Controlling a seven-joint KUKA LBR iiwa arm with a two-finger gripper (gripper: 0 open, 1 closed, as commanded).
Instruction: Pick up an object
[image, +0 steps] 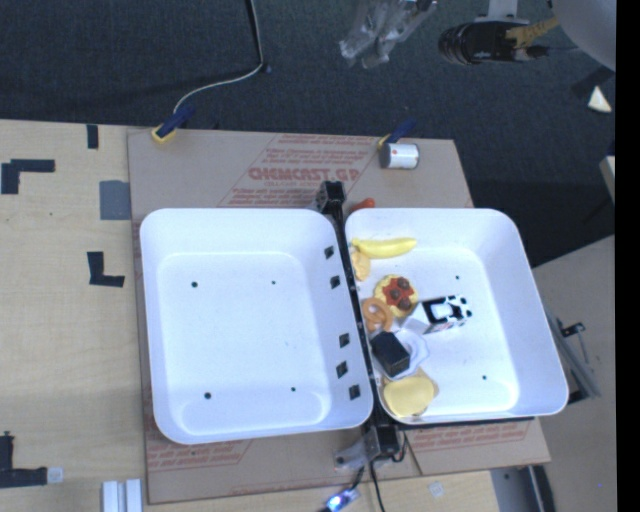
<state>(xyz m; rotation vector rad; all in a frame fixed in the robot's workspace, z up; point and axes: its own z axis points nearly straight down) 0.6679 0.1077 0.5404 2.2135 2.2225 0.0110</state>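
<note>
Right bin (500, 300): objects seemingly crowding left edge.

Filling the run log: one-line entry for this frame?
hand: raised beyond bins | banana: right bin | black block: right bin | grasp: none seen

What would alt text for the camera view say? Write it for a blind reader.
Two shallow white bins sit side by side on a bench. The right bin holds a cluster of small items along its left wall: a yellow banana, a black block, a black-and-white toy. The end effector hangs blurred above, beyond the bins.
</note>
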